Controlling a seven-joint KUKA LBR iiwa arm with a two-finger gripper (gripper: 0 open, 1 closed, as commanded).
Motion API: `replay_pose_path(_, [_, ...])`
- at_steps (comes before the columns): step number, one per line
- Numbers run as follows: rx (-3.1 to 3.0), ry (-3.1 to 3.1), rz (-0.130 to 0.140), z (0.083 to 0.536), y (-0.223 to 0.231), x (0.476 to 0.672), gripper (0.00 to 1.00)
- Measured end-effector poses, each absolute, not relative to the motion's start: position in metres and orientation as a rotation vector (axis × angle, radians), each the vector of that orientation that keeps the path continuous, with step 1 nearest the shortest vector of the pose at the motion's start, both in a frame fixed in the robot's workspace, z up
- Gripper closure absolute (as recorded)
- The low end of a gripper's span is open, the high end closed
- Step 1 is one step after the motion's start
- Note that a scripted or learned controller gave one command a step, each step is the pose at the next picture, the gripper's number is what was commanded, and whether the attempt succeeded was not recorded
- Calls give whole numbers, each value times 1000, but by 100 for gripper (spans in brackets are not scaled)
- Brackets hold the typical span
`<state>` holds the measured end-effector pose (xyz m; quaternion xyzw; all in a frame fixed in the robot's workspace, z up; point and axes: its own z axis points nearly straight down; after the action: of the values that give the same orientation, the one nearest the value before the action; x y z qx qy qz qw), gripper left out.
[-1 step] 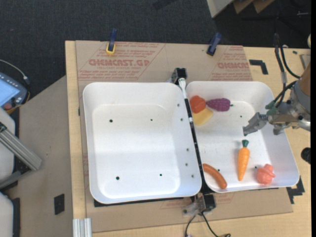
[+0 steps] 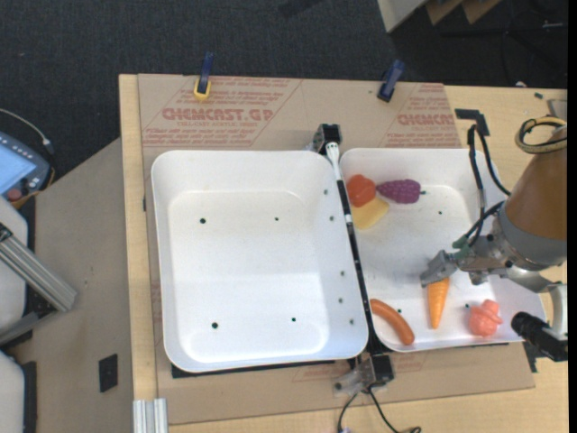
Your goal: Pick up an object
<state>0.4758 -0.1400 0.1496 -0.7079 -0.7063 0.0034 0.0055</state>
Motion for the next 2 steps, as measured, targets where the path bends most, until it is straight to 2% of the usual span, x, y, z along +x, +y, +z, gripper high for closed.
replay_pose_path(1, [-2218,-2221,0,82,-97,479,0])
replay_pose_path(2, [-2223,-2222,-3,95,-99,480,100])
